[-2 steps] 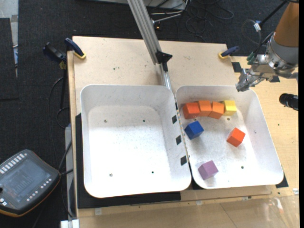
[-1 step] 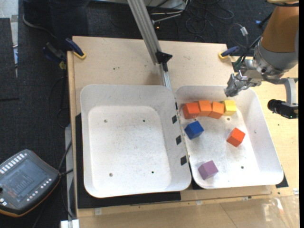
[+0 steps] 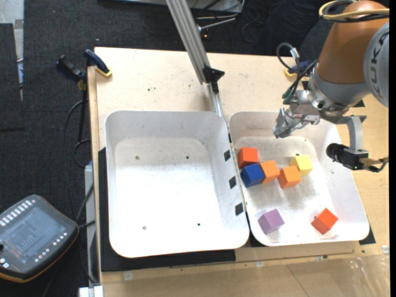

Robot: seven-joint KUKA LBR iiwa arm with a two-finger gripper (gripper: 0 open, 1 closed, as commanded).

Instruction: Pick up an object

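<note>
The arm (image 3: 349, 48) reaches in from the right, its orange band high above the far right corner of the desk (image 3: 154, 79). Its gripper (image 3: 283, 130) hangs over the far part of the right bin (image 3: 352, 197), above bare white floor, and whether the jaws are apart or together cannot be told from this slanted view; nothing shows between them.

Six blocks lie in the right bin. A red-orange cube (image 3: 248, 156) sits closest to the gripper, just near of it, with a blue cube (image 3: 252, 174) touching its near side. An orange cube (image 3: 270, 170) sits just right of the blue one, another orange cube (image 3: 289, 177) beside that, and a yellow cube (image 3: 303, 163) just beyond. Toward the near edge lie a purple cube (image 3: 271, 220) and, well to its right, a red cube (image 3: 324, 221).

The left bin (image 3: 117, 166) sits alongside. A grey handheld pendant (image 3: 31, 234) lies at the near left, off the desk.
</note>
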